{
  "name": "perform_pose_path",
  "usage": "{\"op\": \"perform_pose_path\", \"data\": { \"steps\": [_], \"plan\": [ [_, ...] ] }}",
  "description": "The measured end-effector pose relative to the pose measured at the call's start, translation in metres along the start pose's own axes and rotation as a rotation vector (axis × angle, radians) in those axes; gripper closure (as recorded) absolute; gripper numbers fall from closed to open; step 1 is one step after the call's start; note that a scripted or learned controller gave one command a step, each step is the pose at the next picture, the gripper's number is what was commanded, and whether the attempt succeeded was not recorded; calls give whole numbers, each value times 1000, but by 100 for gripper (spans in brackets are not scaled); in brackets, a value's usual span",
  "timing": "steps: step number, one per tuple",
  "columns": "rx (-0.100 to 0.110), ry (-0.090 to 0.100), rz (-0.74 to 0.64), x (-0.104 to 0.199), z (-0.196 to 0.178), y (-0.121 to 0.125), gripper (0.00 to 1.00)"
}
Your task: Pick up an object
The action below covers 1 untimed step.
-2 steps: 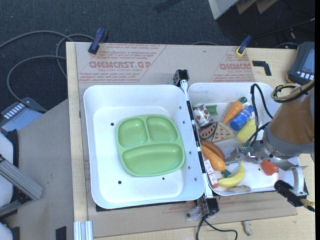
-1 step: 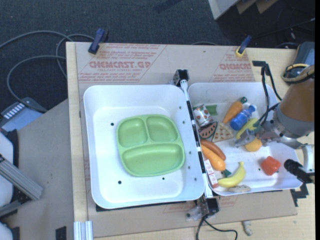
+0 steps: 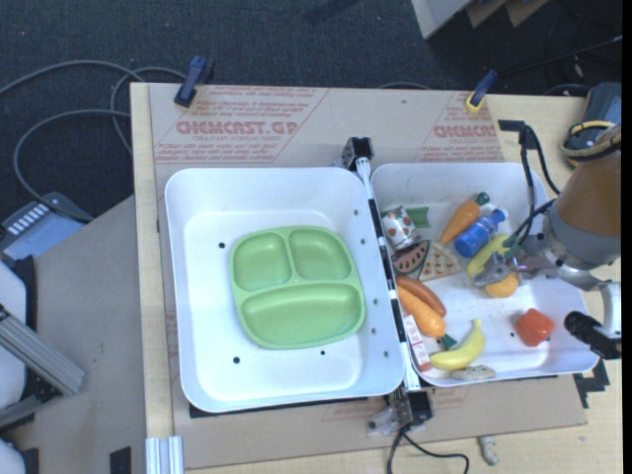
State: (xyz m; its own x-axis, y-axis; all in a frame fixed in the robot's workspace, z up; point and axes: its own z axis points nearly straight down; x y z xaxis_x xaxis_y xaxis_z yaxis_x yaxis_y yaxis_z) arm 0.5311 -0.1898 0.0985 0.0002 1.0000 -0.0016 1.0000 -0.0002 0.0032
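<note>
Fingers of the gripper (image 3: 502, 265) are lost in the toy clutter, so whether they stand apart or closed I cannot tell, nor whether anything sits between them. From nine o'clock, the left bin (image 3: 197, 205) bears a green divided plate (image 3: 296, 286). At three o'clock, the right bin (image 3: 434, 176) holds a banana (image 3: 462, 349), a blue bottle (image 3: 478, 233) and a red pepper (image 3: 534, 326). The yellow piece (image 3: 503, 285) touching the gripper looks light, stiff and slick; take it across its narrow middle.

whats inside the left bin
The left bin holds one thing: a green divided plate with three compartments, lying flat, nothing in them. Whatever lies under the plate is covered.
</note>
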Motion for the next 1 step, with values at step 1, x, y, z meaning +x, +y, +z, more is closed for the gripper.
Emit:
{"op": "perform_pose_path", "data": {
  "steps": [1],
  "plan": [
    [2, 2, -2, 101, -86, 5, 100]
  ]
}}
